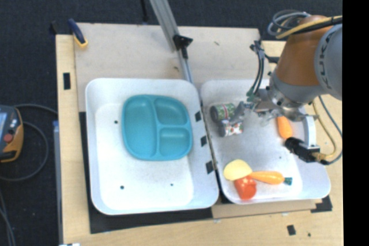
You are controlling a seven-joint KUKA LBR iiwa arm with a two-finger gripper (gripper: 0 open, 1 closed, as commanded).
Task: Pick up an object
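The gripper (242,115) is positioned over a small can (222,112) in the right bin (314,187); finger state cannot be told. Centring over the can is advised before closing.

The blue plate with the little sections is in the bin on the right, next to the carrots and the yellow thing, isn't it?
Not quite. The camera view shows the blue plate in the left bin, alone. The carrots and the yellow thing are in the right bin.
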